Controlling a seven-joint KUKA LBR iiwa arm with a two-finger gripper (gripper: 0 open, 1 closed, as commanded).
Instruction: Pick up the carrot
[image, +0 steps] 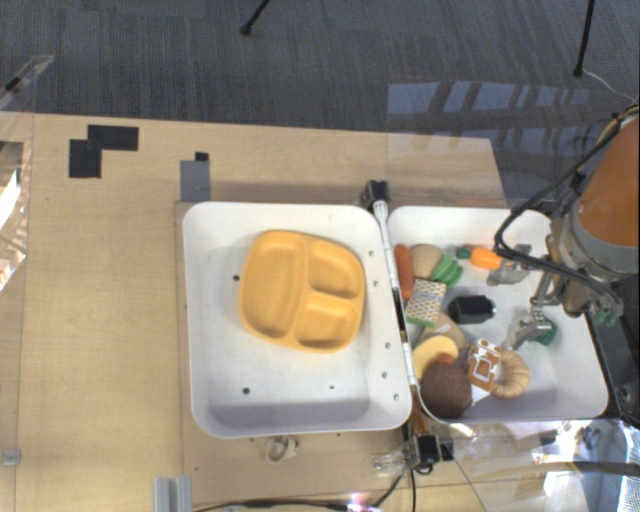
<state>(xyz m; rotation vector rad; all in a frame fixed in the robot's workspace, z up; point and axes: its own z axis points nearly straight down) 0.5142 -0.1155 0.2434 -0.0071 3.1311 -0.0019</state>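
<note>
The carrot (483, 258) is a small orange piece with a green leafy end pointing left, lying near the back of the right bin (575, 400). My gripper (535, 322) hangs over the right part of that bin, to the right of the carrot and nearer the front, apart from it. A small teal piece (546, 337) lies right beside the gripper's tip. The arm's orange band (610, 200) rises at the right edge.
The right bin also holds a red sausage (403, 267), a green vegetable (446, 271), a black block (470, 307), a checkered piece (427, 298), a brown ball (447, 388) and a pretzel-like ring (510, 372). A yellow divided plate (300, 290) sits in the left bin (215, 400).
</note>
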